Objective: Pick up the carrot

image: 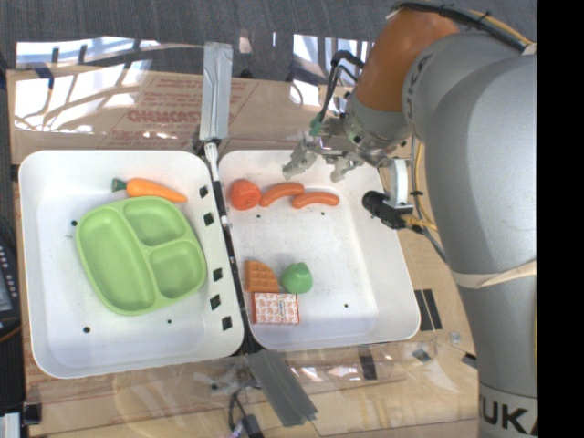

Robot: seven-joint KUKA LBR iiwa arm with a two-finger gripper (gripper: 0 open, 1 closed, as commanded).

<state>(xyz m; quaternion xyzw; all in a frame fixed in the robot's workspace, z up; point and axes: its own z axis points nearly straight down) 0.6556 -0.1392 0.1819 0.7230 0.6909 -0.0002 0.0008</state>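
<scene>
The gripper (319, 164) hangs over the far end of the right bin (383, 281), its two fingers (297, 164) spread apart with nothing between them. Just below the fingertips lie two sausages (301, 194), end to end, and beside them toward the divider sits a round red-orange tomato (244, 194). Nearer the front of that same bin there's a waffle (261, 276), a green apple (297, 278) touching it, and a small red-and-white packet (275, 309) just in front.

The carrot (155, 189) is not over here at all. It lies in the left bin (46, 272), at the far edge, just beside the green divided plate (141, 254), orange with a dark green stub at its end. It is well apart from the gripper, across the divider.

So as I judge it, nothing of the job is done: the carrot rests untouched. The arm needs to cross to the other bin, come down over the carrot, close and lift
</scene>
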